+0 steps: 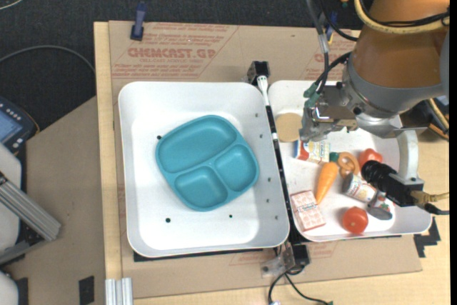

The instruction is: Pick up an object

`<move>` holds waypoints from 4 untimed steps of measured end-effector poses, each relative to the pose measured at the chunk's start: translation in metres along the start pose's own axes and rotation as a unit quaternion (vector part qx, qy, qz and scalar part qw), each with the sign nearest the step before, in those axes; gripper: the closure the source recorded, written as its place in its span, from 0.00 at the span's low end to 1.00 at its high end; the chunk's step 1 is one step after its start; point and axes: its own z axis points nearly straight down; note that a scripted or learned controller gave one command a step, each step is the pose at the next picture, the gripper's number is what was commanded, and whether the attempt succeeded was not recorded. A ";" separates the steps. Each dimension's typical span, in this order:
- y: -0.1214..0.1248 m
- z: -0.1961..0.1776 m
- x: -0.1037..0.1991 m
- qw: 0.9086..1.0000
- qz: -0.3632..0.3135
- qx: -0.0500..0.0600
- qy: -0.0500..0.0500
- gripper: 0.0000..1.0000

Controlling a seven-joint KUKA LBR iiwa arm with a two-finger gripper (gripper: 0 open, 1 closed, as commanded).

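The gripper (316, 126) hangs low over the top part of the right bin (407, 225). I cannot tell if it is gripping anything. The toy carrot (325, 182) lies just below it, at about 6 o'clock from the gripper. The carrot's long side runs from 1 o'clock down to 7 o'clock, with the pointed tip at the bottom. A red tomato (355, 219) sits farther off, at about 5 o'clock. The blue tray (206, 162) rests in the left bin (143, 211).

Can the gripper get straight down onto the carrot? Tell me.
Probably yes. The carrot lies uncovered in the right bin, just below the gripper, though a jar sits close beside it.
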 end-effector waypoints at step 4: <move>-0.004 -0.040 0.196 1.000 0.001 0.012 -0.002 1.00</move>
